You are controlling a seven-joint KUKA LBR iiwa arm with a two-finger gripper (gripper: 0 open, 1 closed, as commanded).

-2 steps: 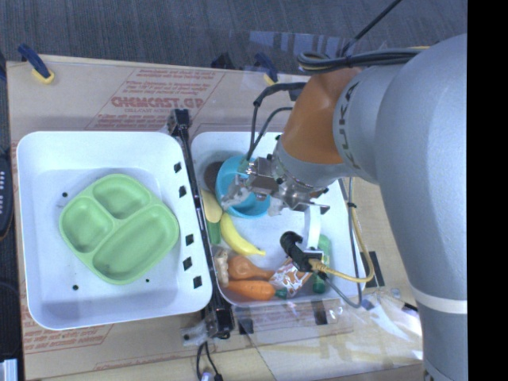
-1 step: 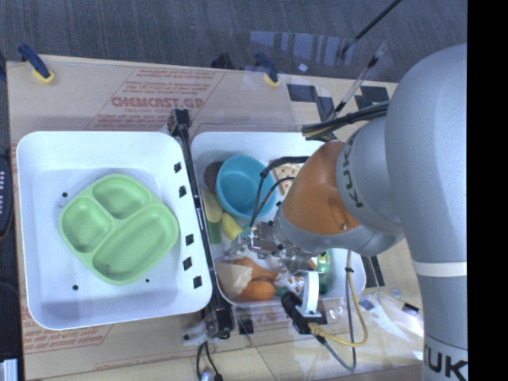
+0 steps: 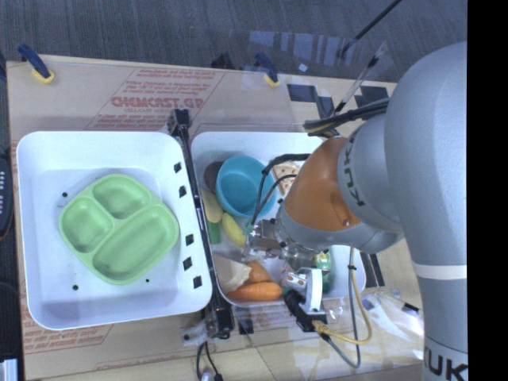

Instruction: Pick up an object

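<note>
While the arm (image 3: 373,173) reaches down into the right bin (image 3: 205,153), a green divided plate (image 3: 119,227) lies in the left bin (image 3: 32,213), well to the left of the hand (image 3: 278,248). Just left of the hand are a blue bowl (image 3: 238,182) and a yellow piece (image 3: 232,228); just below it lies a carrot (image 3: 254,290). I cannot tell how the hand stands.

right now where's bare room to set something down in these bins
Free: the left bin's white floor around the green divided plate, widest along its upper edge and lower edge. The plate's three compartments hold nothing. Crowded: the right bin, where the blue cup, yellow pieces, orange carrot and the arm leave little floor.
</note>
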